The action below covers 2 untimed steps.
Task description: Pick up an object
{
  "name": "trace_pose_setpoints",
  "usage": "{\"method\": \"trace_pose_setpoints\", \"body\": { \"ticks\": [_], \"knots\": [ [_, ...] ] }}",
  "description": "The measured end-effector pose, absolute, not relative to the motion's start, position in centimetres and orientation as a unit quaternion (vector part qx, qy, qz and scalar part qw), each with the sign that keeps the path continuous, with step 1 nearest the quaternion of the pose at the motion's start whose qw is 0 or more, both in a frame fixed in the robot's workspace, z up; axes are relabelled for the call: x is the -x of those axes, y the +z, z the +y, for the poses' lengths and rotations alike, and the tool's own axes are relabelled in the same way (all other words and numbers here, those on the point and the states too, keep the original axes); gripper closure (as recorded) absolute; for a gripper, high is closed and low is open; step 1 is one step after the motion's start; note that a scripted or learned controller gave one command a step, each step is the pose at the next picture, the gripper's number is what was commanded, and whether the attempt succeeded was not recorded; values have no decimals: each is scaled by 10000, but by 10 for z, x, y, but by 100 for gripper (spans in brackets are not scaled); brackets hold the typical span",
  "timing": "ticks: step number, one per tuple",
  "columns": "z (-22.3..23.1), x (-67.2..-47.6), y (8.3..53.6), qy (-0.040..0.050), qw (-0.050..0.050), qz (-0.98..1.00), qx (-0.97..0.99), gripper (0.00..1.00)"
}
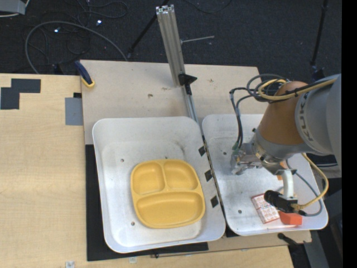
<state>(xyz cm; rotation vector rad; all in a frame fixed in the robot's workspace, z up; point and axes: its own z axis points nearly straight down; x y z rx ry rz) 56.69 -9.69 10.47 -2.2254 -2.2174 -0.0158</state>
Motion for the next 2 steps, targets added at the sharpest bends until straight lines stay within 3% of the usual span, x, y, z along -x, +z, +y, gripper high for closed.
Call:
{"method": "trace_pose_setpoints", "body": {
  "ticks": [1, 2],
  "knots": [
    [-108, -564, 154, 0, -4, -7053, 7089, 100],
    [-109, -565, 207, -7, -11, -7073, 7069, 100]
  ]
}}
